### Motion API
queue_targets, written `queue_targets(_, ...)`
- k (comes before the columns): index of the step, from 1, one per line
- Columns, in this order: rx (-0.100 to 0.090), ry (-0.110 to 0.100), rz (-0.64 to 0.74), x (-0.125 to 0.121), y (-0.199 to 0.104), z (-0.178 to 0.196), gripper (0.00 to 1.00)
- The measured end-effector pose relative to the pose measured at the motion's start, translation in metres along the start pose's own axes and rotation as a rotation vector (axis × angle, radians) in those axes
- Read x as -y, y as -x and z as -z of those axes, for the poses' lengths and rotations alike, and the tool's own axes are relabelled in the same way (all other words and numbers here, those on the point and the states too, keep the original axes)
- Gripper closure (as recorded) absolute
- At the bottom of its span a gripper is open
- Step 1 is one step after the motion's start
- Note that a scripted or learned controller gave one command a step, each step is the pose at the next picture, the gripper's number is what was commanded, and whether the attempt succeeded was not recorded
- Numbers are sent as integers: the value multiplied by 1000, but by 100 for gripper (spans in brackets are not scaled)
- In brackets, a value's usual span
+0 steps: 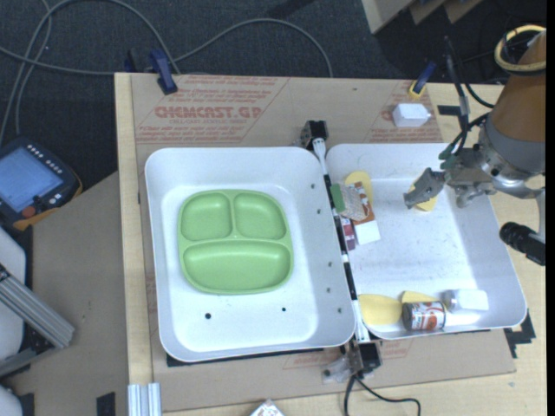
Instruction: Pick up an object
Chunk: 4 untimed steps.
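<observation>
Fingers: the gripper hangs low over the right bin; whether its fingers are spread or pinching I cannot tell, though a yellow object sits right at the tips.
Left bin: a green divided plate lies flat, apparently not the target.
Bin divider: a snack packet leans against the wall.
Near rim: a small can and a white tube rest together.

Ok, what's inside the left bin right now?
A green divided plate lies in the left bin, its three compartments bare. Whatever sits beneath the plate is covered.
</observation>
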<state>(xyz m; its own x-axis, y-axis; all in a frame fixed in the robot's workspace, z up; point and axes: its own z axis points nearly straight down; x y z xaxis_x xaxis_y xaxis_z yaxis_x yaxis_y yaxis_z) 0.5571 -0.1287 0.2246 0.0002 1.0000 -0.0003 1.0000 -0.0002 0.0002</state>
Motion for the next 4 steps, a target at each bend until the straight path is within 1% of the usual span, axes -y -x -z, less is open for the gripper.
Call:
queue_targets(1,10,18,-5,-49,-7,-119,0)
queue_targets(2,2,0,0,-75,-25,-134,0)
queue_targets(3,6,2,-3,-47,-19,-140,0)
queue_targets(4,1,2,1,-90,-19,-140,0)
